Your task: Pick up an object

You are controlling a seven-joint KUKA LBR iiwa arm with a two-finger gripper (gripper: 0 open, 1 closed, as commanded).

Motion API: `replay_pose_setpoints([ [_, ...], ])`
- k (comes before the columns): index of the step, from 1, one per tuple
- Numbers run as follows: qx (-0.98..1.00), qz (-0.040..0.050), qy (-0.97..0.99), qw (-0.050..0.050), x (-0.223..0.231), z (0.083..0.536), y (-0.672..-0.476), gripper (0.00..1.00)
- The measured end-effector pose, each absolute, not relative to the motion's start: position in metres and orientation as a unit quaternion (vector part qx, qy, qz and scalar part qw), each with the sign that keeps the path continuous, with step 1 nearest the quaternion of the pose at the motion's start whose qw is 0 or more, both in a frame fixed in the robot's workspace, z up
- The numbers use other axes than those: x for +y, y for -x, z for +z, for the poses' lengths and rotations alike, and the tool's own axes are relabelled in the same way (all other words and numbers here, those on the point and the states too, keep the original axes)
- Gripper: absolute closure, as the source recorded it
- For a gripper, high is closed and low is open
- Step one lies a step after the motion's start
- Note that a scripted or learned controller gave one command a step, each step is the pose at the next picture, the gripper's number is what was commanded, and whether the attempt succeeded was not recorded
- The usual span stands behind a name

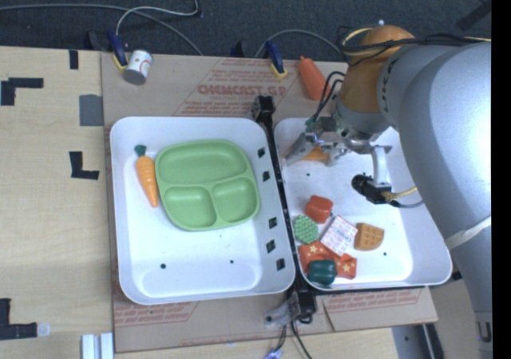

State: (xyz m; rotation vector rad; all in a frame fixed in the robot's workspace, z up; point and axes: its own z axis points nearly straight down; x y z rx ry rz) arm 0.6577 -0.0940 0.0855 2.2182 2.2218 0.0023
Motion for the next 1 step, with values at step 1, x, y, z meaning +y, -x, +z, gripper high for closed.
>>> replay_pose_setpoints([
  [1, 0.708, -0.0034, -0.706, -0.009, -0.1128, 0.0849, -0.6663, 0.00],
])
